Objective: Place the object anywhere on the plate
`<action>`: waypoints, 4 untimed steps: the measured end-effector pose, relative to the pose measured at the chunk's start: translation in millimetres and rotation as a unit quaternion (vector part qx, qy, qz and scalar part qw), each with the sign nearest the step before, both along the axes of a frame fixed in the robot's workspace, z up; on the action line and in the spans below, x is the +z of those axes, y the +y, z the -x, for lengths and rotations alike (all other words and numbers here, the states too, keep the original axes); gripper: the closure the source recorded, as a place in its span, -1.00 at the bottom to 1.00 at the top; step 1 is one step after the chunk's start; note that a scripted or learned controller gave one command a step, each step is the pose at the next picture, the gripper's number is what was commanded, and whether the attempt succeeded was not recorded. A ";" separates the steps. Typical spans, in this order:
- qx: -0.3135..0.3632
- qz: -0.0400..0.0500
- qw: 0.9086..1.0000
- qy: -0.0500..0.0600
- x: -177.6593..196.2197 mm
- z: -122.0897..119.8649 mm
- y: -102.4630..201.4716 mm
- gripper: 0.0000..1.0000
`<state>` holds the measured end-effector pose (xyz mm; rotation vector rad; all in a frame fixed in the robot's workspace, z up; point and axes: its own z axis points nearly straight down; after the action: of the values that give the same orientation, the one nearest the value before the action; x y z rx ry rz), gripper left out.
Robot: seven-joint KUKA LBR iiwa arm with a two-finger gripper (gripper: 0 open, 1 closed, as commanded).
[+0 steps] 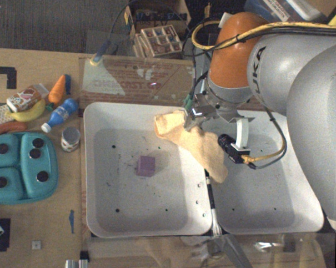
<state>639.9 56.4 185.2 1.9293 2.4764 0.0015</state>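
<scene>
A tan cloth (203, 149) hangs across the divider between the two white bins, from the upper part of the left bin (88, 171) down into the right bin (275, 213). My gripper (192, 122) sits at the cloth's upper edge, shut on a pinch of the fabric. A small purple block (145, 166) lies flat on the left bin's floor, apart from the cloth and below-left of the gripper.
Left of the bins on the bench lie a teal moulded tray (22, 166), a small can (70, 138), a blue bottle (60, 114), a carrot (59, 87) and a banana (25, 113). A wooden box (161, 40) stands behind the bins. The arm's body covers the upper right.
</scene>
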 end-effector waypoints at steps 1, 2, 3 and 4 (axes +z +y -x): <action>0.002 0.000 1.000 0.000 122.6 -27.3 -55.6 1.00; 0.015 0.000 1.000 0.001 -0.1 -26.5 7.3 1.00; -0.043 0.000 0.999 0.000 4.0 -27.5 -68.8 1.00; -0.071 0.001 0.997 -0.001 18.1 -22.4 -225.5 1.00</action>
<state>662.4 -169.1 203.4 2.0987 2.3305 0.0010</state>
